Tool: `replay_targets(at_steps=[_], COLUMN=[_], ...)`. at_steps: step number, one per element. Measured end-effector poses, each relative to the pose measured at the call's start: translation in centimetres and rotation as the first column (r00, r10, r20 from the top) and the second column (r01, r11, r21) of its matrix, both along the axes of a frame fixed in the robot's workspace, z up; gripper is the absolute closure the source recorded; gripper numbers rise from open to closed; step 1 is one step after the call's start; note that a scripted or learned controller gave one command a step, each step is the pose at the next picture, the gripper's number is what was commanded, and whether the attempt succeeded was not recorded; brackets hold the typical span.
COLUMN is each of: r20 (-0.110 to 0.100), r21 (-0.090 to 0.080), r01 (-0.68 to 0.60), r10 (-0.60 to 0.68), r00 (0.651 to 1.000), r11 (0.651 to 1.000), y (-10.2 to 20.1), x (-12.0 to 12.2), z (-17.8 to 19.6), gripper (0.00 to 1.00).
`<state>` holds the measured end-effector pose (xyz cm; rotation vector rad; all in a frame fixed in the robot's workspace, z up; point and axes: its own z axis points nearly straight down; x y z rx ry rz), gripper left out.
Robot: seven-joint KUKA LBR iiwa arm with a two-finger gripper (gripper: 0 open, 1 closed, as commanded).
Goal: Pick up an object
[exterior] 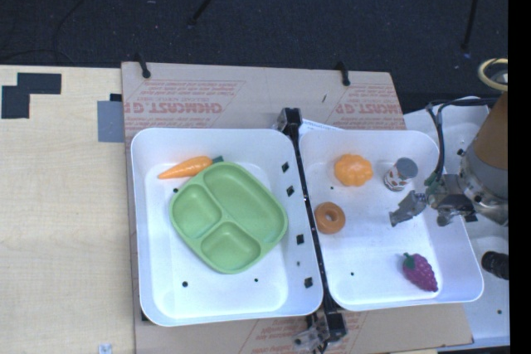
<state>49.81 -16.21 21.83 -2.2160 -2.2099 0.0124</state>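
The right bin (365,294) holds an orange fruit (353,170), a brown donut ring (330,218), a small grey-and-white can (401,172) and a purple grape bunch (420,272). My gripper (425,208) hangs over the right side of this bin, between the can and the grapes, with its two grey fingers (404,209) spread apart and nothing between them. The left bin (158,294) holds a green divided plate (227,215) and an orange carrot (186,167) at its back left.
A black divider (303,211) runs between the two bins. Cardboard (249,99) lies under and behind them. The arm with its cables (489,170) fills the right edge, and a wooden bench surface (58,220) lies to the left.
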Motion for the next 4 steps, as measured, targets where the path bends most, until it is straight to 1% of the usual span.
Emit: replay_targets(at_steps=[1,2,3,4], r20=[0.01,0.006,0.006,0.012], r21=[-0.002,0.0,0.001,-0.002], r01=[-0.003,-0.002,-0.003,-0.002], r10=[0.003,0.002,0.003,0.002], r00=[1.0,1.0,1.0,1.0], r11=[1.0,1.0,1.0,1.0], y=[0.0,-0.2,0.0,0.0], x=[0.2,-0.8,-1.1,-1.1], z=[0.6,-4.6,-11.0,-13.1], gripper=[0.0,0.0,0.0,0.0])
